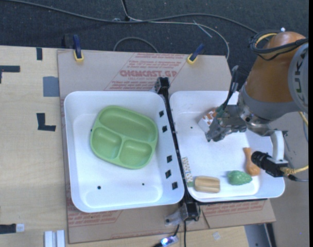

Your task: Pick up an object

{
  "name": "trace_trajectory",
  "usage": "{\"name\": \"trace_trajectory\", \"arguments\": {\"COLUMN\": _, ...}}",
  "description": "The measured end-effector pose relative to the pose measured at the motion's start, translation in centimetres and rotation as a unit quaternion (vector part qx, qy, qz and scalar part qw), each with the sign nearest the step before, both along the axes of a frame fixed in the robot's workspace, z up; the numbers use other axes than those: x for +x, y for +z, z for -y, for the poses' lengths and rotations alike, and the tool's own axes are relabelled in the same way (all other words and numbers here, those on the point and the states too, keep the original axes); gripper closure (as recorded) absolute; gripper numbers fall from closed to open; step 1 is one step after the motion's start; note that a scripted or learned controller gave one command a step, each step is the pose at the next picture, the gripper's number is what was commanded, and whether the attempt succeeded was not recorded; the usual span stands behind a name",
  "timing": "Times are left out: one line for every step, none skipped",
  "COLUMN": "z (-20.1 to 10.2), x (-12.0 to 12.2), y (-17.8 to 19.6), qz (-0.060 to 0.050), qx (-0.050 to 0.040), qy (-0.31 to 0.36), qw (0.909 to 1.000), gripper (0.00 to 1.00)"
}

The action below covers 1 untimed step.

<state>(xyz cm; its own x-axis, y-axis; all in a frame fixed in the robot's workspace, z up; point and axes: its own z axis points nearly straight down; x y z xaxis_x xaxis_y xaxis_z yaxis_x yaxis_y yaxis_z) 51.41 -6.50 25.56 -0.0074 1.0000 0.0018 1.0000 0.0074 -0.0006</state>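
A bench seen from above holds 2 shallow white bins side by side on a sheet of brown cardboard (146, 73). The left bin (76, 138) contains a light green divided plate (124, 137) with 3 compartments, lying flat near the bin's middle. The right bin (195, 148) holds several small things: a tan bread-like block (207, 184) near the front edge, a green leafy toy (239, 177) just to its right, and an orange piece (250, 161) beside that, partly behind black hardware. A grey arm with an orange band (272, 71) reaches in from the right. Its dark gripper (217, 131) hangs over the back half of the right bin, next to a small white and orange object (208, 118); whether the gripper is open or closed cannot be told.
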Motion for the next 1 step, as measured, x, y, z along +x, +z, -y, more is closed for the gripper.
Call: {"name": "trace_trajectory", "arguments": {"z": -6.39, "x": 0.48, "y": -0.73, "qz": -0.001, "qx": -0.0002, "qy": 0.000, "qw": 1.0000, "gripper": 1.00}}
